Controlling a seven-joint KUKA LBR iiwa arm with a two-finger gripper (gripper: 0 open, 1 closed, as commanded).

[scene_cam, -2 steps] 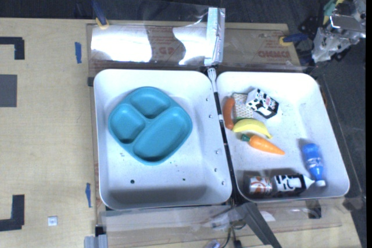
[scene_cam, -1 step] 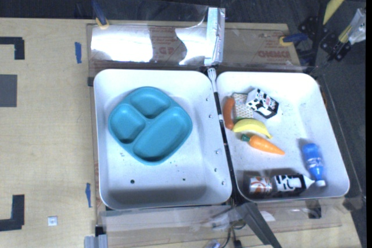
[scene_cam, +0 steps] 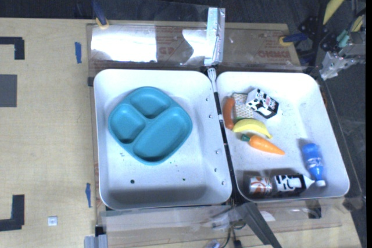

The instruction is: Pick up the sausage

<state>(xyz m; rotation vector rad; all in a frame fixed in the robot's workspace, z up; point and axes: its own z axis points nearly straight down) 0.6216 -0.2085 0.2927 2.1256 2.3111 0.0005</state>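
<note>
The sausage point(scene_cam: 229, 111) is a short reddish-brown link. It lies lengthwise against the left wall of the right bin point(scene_cam: 331, 125), near the back. A yellow banana point(scene_cam: 251, 126) touches its right side, and a black-and-white patterned carton point(scene_cam: 261, 103) sits just beyond the banana.
An orange carrot point(scene_cam: 265, 145) lies in front of the banana. A blue bottle point(scene_cam: 313, 162) lies at the right bin's front right, and a dark bottle point(scene_cam: 279, 183) rests along its front wall. The left bin point(scene_cam: 110, 183) holds a blue divided plate point(scene_cam: 151, 124).
</note>
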